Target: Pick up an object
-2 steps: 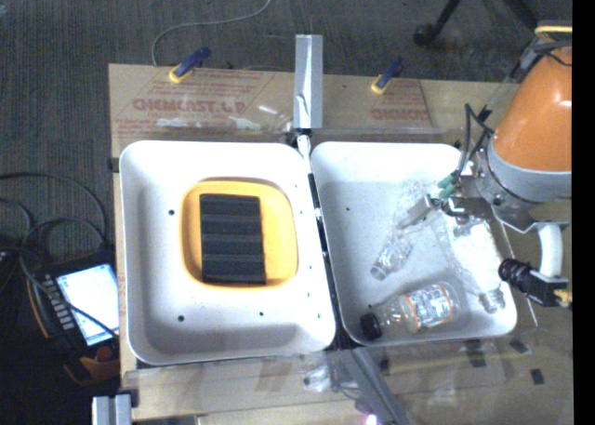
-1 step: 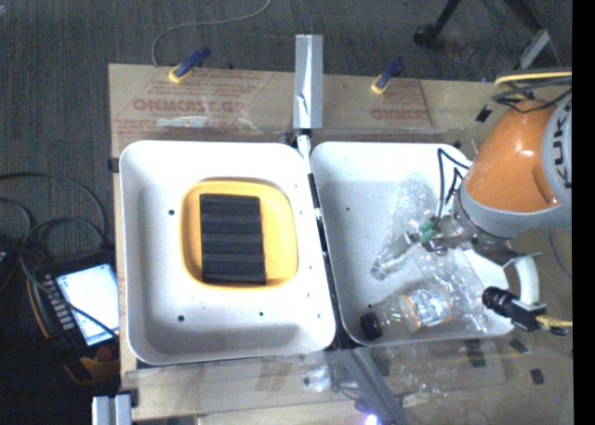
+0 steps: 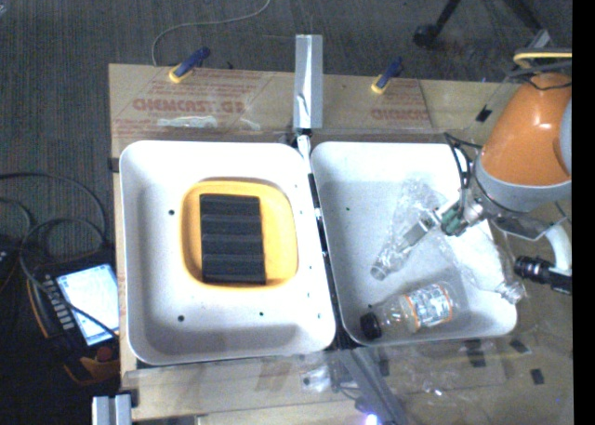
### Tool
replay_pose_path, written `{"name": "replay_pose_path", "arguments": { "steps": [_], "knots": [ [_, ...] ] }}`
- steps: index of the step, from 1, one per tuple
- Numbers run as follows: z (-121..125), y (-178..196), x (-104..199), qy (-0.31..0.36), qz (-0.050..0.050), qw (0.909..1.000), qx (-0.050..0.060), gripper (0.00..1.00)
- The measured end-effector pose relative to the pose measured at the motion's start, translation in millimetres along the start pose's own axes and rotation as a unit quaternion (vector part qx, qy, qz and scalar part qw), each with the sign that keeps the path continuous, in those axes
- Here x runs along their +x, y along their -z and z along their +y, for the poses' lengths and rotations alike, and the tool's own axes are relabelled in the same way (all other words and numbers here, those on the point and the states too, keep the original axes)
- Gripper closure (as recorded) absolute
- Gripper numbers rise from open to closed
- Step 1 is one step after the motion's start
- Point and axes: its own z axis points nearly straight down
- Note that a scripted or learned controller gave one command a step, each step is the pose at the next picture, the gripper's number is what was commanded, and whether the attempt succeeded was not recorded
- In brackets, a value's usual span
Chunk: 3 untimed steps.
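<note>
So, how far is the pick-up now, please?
Nothing looks picked yet. The yellow tray lies in the left bin. The two clear bottles, one with a black cap and one crumpled, lie in the right bin. The arm is over that bin's right side; a grasp and lift remain.

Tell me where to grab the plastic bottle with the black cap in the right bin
Probably grip the plastic bottle across its labelled middle, coming straight down. It lies on its side near the right bin's front wall, cap to the left, so its round body offers two parallel sides.
</note>
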Motion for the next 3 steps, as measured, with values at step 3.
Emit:
{"name": "replay_pose_path", "arguments": {
  "steps": [3],
  "knots": [
    [57.2, 0.5, -71.2, -0.228, -0.002, 0.9736, 0.002, 0.00]
  ]
}}
